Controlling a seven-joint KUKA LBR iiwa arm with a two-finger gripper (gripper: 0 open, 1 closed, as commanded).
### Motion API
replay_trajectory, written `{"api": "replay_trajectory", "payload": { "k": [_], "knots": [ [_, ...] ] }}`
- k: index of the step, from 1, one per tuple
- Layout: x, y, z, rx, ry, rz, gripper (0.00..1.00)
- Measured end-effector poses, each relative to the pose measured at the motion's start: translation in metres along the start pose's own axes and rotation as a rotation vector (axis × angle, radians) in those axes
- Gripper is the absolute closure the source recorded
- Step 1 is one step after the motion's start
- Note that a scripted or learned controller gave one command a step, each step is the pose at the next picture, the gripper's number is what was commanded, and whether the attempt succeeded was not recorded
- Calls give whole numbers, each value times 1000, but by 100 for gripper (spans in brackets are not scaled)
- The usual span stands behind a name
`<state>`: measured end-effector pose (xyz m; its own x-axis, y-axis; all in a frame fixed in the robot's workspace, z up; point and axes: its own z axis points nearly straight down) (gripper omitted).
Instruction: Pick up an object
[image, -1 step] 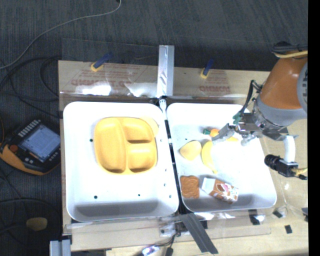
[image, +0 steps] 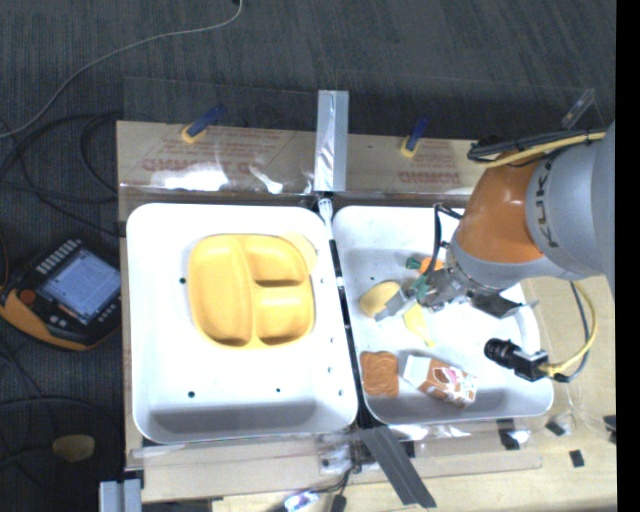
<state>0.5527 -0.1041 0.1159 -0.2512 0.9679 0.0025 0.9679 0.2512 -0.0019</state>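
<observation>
Your gripper (image: 418, 292) hung low in the right white bin (image: 500, 400), just beside the pale yellow rounded object (image: 380, 298); whether anything sat in its grasp, you couldn't tell.

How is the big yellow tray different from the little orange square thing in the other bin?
The yellow tray is much bigger than the orange square. The tray is bright yellow and split into compartments; the square is brownish orange and has none. The tray lies alone in the left bin; the square lies among other things in the right bin. Both lie flat.
</observation>
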Motion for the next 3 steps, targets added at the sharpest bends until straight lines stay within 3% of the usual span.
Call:
{"api": "replay_trajectory", "payload": {
  "k": [1, 2, 3],
  "knots": [
    [0, 0, 0, 0, 0, 0, 0],
    [-26, 20, -61, -1, -3, 42, 0],
    [-33, -32, 27, -11, -7, -4, 0]
  ]
}}
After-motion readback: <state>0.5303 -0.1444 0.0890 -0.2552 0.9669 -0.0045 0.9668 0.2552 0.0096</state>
